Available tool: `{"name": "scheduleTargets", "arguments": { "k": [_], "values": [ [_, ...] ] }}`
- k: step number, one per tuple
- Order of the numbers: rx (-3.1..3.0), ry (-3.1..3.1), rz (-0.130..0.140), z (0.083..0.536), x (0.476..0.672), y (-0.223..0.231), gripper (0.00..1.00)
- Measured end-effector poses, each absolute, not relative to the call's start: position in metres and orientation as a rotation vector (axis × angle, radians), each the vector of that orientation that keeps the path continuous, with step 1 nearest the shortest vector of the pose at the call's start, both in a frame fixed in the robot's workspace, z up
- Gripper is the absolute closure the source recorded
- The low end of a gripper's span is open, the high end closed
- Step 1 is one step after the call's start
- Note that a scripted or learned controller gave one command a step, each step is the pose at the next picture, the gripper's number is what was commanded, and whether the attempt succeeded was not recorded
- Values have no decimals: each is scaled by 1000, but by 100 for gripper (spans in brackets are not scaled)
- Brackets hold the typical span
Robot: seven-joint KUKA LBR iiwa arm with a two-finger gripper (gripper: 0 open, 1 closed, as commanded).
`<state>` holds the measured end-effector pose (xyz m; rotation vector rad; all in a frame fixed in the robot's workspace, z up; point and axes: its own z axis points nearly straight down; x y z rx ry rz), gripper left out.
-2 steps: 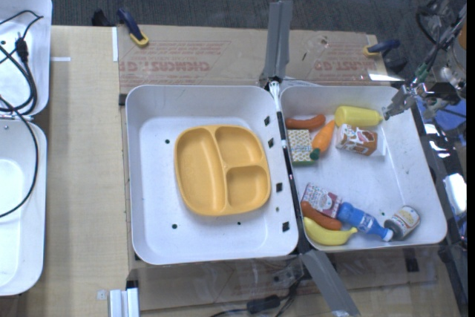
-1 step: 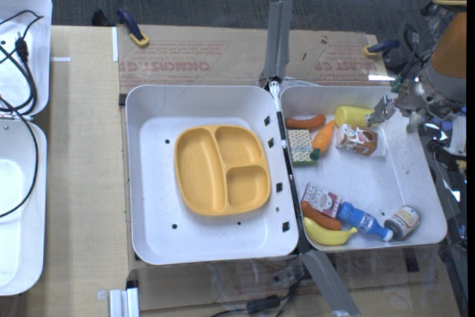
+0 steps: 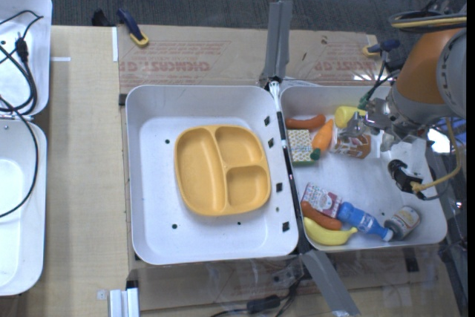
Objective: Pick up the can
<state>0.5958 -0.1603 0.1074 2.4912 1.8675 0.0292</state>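
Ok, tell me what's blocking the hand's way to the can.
Nothing visible does. The hand hovers at the right bin's far end; the can lies in its near right corner, bare floor between. Only the blue bottle lies close at the can's left.

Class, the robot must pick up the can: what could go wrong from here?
1. The gripper hangs over the brown packet at the right bin's far end, away from the can; a grasp there might take the wrong thing.
2. The can lies near the bin's wall, close beside the blue bottle; a descent could strike either.
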Motion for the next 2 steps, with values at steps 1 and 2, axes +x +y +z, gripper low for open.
{"name": "scheduleTargets", "arguments": {
  "k": [1,2],
  "values": [
    [2480,1857,32,123,598,-166,100],
    [2481,1857,30,122,598,-166,0]
  ]
}}
